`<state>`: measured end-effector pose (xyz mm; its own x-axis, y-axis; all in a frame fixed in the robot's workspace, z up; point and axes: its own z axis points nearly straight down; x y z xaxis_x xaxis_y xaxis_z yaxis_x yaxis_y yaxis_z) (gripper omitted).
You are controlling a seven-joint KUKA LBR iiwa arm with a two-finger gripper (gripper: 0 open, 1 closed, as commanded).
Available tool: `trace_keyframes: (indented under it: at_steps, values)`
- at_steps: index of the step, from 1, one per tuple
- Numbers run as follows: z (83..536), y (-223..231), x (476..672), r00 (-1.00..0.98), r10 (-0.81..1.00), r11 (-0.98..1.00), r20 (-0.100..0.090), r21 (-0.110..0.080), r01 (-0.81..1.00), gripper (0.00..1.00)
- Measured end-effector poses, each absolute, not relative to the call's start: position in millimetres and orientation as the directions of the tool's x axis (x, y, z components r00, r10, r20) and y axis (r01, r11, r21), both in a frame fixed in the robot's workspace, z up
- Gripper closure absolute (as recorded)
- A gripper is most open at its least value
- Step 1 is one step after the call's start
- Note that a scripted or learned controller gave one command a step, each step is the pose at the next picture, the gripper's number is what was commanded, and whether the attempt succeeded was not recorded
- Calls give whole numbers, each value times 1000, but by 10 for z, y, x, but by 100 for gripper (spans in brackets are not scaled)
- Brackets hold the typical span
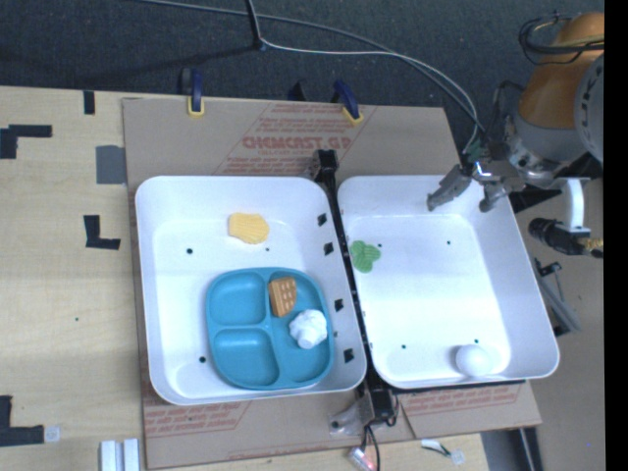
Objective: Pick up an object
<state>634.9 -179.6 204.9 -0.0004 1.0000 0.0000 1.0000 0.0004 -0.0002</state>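
Observation:
My gripper (pixel 463 196) hangs over the far right corner of the right bin (pixel 510 263), open, with nothing between its fingers. A small green object (pixel 365 256) lies at the left side of that bin. A white ball (pixel 476 359) rests near its front edge. In the left bin (pixel 167 224) a yellow piece (pixel 248 228) lies toward the back. A blue divided plate (pixel 240 346) there holds a brown waffle-like piece (pixel 283 295) and a white crumpled object (pixel 309 329).
The two bins stand side by side on a cardboard sheet (pixel 285 140) held by two clamps at the back. A cable (pixel 392 57) runs across the dark floor behind the bench toward the arm.

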Motion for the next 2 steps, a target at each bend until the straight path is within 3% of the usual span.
trace_keyframes:
  at_steps: [1, 2]
  values:
    - [1741, -1435, 5875, -2, 1000, 2, 1, -4, 1000, 0]
    - [2331, -1238, 5716, -2, 1000, 2, 0, 4, 1000, 0]
